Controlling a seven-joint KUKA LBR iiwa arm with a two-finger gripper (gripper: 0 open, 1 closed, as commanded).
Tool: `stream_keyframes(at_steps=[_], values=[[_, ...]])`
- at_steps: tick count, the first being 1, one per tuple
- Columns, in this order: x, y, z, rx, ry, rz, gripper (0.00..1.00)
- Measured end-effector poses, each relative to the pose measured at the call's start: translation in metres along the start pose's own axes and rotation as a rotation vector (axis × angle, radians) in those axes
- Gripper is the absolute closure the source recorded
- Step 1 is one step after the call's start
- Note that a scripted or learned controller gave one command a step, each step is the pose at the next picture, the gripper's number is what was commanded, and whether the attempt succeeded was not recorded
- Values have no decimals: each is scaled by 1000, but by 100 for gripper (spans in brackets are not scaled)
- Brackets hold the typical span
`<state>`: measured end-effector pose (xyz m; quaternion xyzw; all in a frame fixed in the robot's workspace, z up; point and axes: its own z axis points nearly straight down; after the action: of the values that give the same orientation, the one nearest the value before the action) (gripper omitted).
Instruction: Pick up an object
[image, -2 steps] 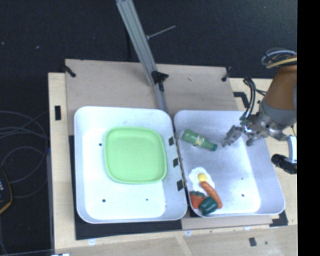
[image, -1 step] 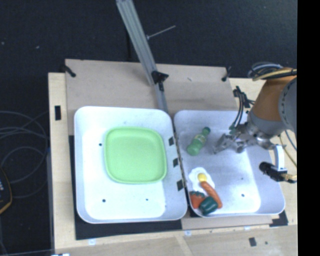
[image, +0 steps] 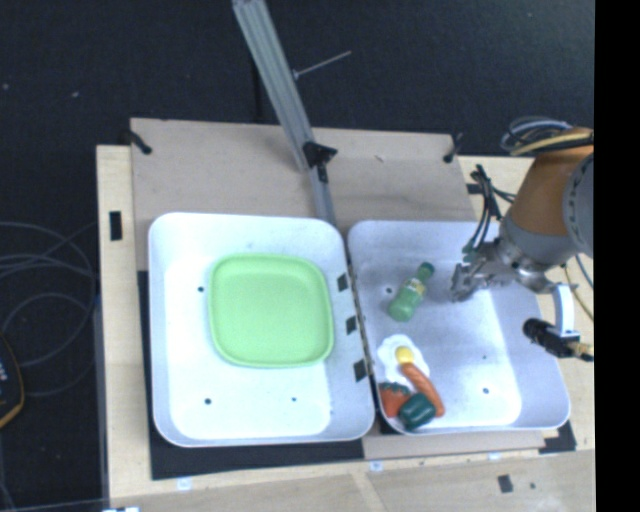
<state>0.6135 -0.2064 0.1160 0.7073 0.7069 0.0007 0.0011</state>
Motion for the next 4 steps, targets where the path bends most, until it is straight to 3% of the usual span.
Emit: stream_keyframes(at_steps=[3, 4], values=[[-7, 8, -131, -2, 0, 0, 100], [42, 16, -122, 2, 1, -3, 100]])
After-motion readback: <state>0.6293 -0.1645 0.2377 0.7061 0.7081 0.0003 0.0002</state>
